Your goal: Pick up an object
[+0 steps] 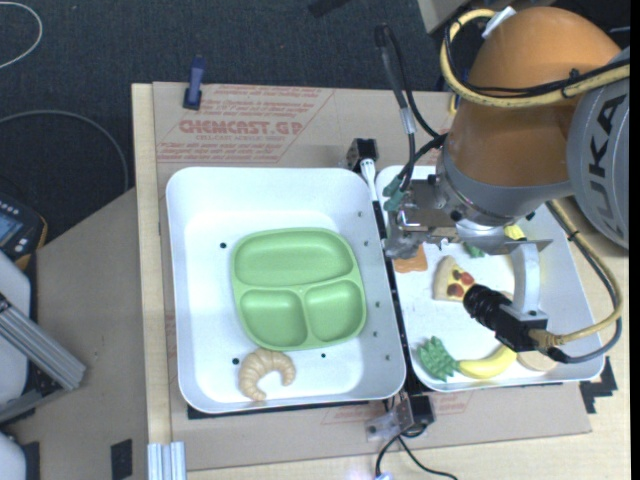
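The arm hangs low over the far half of the right bin (422, 313), its orange band and grey wrist hiding that part. My gripper (420, 230) sits under the wrist near the bin's left wall, just above a small orange-brown piece (409, 262). A pizza slice (452, 282) lies right of that piece. At the bin's near edge lie a green broccoli (436, 357), a yellow banana (487, 365) and a tan round item (537, 360). A yellow-green bit (514, 233) peeks out beside the wrist.
The left bin (190, 268) holds a green divided plate (298, 288) in its middle and a croissant (266, 371) at its near edge. A black cable fitting (497, 315) on the arm hangs over the right bin. Both bins rest on a cardboard sheet (240, 118).
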